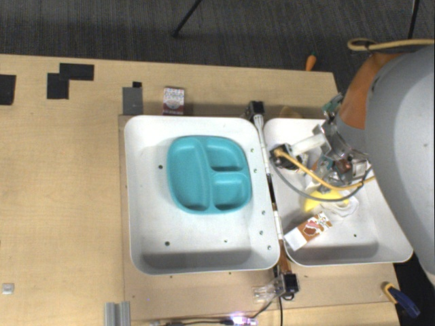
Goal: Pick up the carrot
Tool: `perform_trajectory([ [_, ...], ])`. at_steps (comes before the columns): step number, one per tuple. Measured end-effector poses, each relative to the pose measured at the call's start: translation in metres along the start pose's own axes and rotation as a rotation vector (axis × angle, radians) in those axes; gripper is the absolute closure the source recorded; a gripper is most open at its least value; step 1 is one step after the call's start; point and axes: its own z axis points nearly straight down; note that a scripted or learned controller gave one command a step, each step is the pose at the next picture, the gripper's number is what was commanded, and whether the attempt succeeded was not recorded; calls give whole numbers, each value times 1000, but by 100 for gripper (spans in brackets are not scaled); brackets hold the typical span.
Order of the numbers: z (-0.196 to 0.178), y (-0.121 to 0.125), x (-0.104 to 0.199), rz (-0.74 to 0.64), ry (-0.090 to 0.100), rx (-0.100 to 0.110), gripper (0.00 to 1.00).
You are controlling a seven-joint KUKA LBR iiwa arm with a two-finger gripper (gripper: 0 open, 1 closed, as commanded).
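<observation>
My gripper [335, 166] hangs low over the back middle of the right bin [367, 246], with the orange-banded wrist just above it. A yellow cable loops from the gripper toward the bin's left wall. Just in front of the gripper lies a yellow object [321, 200], partly covered by the cable. Whatever sits directly beneath the gripper is hidden by its body.
A teal divided plate [207, 174] lies in the left bin [146, 250]. A small brown-and-white packet [309, 228] rests near the right bin's front left corner, beside a clear plastic piece [342, 207]. The arm's grey bulk covers the right bin's right side.
</observation>
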Motion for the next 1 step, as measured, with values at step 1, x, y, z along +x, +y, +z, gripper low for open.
perform_trajectory([
  [1, -110, 35, -55, 58, 11, -8, 100],
])
